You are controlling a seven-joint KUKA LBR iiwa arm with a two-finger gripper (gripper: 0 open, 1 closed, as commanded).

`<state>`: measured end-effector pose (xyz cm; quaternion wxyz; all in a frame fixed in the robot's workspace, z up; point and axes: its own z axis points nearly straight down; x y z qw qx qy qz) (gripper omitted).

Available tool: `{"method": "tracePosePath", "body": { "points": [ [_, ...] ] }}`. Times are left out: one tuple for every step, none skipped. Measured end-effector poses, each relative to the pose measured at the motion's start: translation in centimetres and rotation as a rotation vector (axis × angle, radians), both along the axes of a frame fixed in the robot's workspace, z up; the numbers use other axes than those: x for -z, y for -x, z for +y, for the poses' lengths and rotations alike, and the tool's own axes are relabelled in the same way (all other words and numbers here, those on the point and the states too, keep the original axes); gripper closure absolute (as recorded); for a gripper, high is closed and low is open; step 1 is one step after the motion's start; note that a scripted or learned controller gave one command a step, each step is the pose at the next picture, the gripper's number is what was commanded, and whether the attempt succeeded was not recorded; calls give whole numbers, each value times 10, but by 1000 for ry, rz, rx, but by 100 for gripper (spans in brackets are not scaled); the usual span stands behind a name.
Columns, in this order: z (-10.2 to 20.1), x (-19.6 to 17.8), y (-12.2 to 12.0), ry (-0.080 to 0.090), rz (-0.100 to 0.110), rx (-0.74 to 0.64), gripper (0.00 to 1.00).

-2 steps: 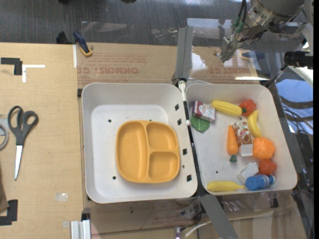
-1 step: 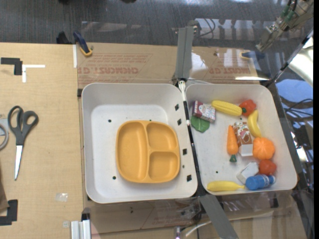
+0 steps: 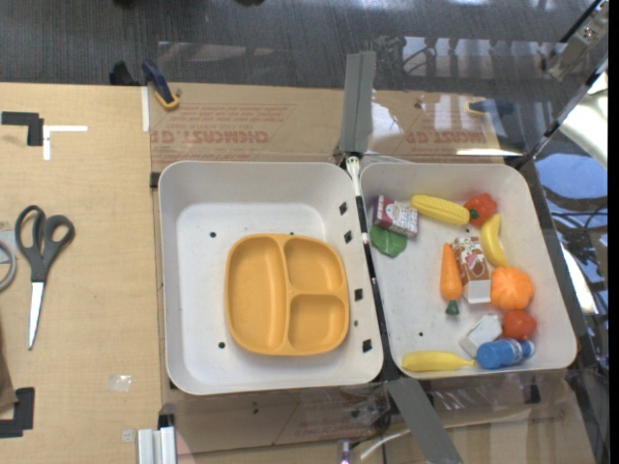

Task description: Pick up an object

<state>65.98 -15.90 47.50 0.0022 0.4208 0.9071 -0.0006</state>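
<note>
Toys for picking crowd the right bin, the side the arm reaches in from, with the carrot lying lengthwise front to back just beside a carton; whether the gripper is apart or together cannot be told.

In the left bin, a yellow divided plate fills the middle, leaving bare floor along every wall. The right bin has open floor at its near-left part; toys crowd its far edge and right side.
</note>
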Motion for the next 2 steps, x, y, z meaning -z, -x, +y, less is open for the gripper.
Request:
{"method": "tracePosePath", "body": {
  "points": [
    [-63, -17, 6, 1, 0, -287, 100],
    [-63, 29, 34, -1, 3, -721, 100]
  ]
}}
